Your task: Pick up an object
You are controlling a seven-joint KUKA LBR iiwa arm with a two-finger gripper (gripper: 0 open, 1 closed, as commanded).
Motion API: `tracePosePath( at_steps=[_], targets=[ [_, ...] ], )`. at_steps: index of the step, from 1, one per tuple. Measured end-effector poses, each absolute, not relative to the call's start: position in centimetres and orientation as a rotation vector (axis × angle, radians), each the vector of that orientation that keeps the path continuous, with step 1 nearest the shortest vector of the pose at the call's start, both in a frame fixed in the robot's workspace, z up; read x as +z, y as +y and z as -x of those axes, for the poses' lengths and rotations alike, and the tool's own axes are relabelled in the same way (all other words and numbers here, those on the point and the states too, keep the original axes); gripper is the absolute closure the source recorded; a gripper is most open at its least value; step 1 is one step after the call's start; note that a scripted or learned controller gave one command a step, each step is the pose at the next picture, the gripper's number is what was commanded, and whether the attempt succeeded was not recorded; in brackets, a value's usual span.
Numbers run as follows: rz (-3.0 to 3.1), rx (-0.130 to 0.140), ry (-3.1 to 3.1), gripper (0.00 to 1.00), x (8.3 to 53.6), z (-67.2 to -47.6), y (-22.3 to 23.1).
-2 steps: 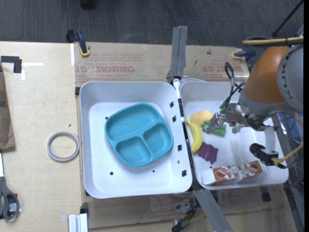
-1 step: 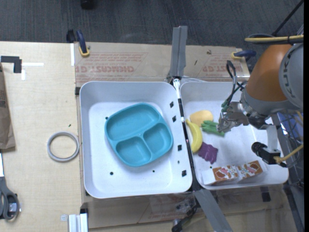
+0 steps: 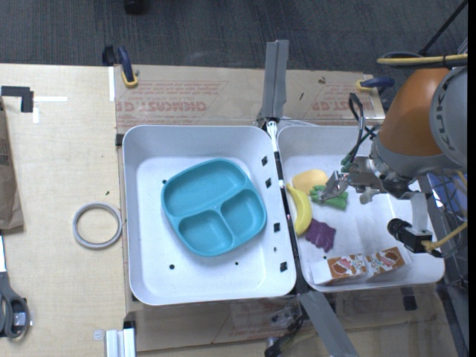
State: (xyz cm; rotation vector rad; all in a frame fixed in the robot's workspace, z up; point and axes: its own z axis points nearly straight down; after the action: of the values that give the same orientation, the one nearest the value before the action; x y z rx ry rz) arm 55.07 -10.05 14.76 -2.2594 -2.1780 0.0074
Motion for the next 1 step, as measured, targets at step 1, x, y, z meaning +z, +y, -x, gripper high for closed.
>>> tracePosePath(
  at_steps=[1],
  targets=[
    [2.265, 0.004, -2.174, 0.0, 9.09, -57.45, -10.91]
  ],
)
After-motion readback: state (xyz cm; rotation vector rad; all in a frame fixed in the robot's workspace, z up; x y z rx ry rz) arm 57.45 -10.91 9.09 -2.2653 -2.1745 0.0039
